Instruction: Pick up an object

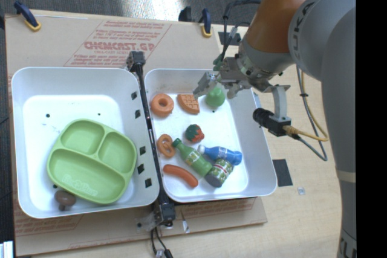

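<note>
My gripper (215, 89) hangs over the back of the right bin (257, 148). Its fingers are spread, one on each side of a small green fruit (214, 98), with a little gap showing on both sides, so the gripper is open around it. A waffle piece (188, 104) and a glazed doughnut (162, 104) lie just left of the fruit. Further forward in the same bin are a strawberry (193, 133), a small pretzel ring (165, 144), a green bottle (192, 157), a blue bottle (221, 154), a can (219, 173) and a sausage (180, 174).
The left bin (36, 84) holds a green divided plate (92, 160) and a brown lump (65, 199) at its front left corner. A black divider (145, 124) runs between the bins. Cables (308, 130) trail to the right of the arm.
</note>
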Controlling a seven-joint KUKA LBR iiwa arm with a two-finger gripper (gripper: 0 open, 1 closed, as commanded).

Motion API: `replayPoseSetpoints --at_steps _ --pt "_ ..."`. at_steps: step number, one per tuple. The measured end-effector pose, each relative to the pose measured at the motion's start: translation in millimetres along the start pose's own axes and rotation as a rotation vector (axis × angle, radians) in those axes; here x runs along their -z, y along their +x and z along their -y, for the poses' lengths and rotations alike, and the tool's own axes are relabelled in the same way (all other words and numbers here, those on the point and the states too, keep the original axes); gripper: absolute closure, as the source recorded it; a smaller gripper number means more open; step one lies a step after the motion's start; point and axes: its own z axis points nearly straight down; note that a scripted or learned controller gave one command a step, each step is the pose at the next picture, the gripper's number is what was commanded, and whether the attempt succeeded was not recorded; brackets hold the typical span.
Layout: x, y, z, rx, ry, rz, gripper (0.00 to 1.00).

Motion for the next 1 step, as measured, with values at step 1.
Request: replayPoseSetpoints --at_steps 1 --pt "33.8 93.7 19.5 0.002 -0.004 -0.001 0.0"
